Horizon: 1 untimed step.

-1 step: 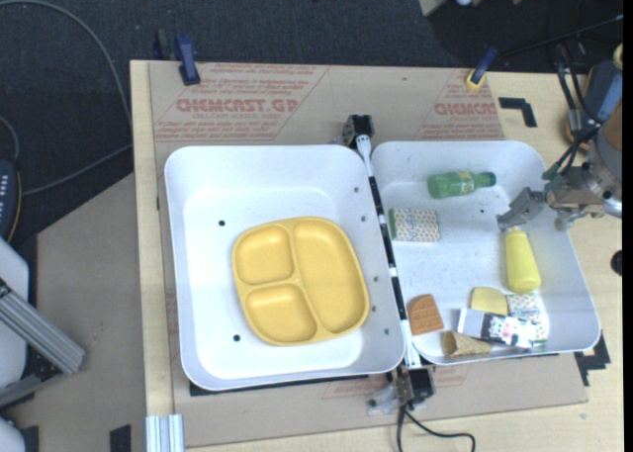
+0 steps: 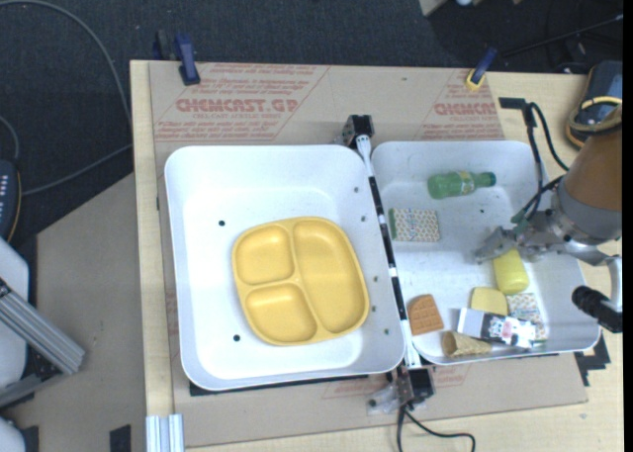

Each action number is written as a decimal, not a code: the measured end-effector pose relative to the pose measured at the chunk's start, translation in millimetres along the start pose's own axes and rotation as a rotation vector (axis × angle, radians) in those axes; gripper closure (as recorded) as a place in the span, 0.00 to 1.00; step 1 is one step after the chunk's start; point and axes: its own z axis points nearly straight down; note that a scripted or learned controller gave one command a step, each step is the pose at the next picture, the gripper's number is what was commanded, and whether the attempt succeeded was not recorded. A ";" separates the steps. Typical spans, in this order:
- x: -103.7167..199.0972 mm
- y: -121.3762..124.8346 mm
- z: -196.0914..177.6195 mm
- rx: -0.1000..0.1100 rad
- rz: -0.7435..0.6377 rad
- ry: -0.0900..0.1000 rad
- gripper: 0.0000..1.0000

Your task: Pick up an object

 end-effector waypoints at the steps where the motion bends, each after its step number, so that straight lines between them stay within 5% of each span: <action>1: -0.4 0.2 -10.0 -0.002 0.001 -0.001 1.00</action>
